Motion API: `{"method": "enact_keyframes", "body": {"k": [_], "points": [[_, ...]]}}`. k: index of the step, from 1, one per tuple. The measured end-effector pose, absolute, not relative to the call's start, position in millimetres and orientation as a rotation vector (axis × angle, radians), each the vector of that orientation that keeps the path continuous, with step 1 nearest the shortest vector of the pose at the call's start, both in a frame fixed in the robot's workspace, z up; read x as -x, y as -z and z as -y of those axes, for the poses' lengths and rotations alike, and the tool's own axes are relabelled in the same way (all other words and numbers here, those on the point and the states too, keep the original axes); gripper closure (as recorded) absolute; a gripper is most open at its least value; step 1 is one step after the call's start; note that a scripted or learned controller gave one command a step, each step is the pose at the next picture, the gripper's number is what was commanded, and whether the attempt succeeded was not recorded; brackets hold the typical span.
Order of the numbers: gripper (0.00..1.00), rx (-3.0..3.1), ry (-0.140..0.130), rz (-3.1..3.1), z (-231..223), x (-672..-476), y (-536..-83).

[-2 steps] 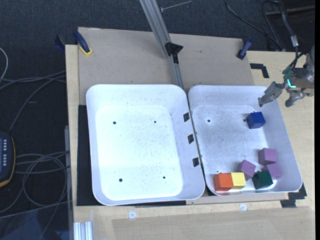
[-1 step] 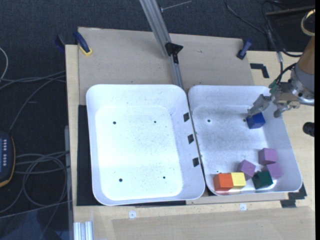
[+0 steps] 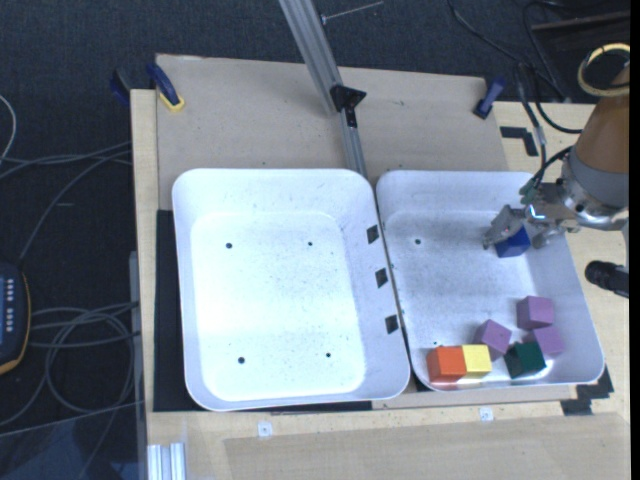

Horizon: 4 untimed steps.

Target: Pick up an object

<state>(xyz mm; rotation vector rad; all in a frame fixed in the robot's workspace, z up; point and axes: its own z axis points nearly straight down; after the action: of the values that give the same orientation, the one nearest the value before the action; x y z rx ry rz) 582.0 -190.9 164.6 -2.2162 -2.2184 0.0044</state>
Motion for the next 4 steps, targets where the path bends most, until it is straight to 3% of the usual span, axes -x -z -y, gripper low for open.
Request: {"method": "enact_keyframes", "body": {"k": [1, 2, 3, 4], "points": [[0.00, 2.216, -0.004, 2.218, 187.0, -577.8, -121.0], [1.00, 2.221, 0.004, 2.223, 187.5, -580.2, -135.5], [1.00, 2.224, 0.007, 2.230, 183.1, -581.4, -199.5], [1.00, 2.223, 0.005, 2.227, 183.0, -582.9, -230.5]]}}
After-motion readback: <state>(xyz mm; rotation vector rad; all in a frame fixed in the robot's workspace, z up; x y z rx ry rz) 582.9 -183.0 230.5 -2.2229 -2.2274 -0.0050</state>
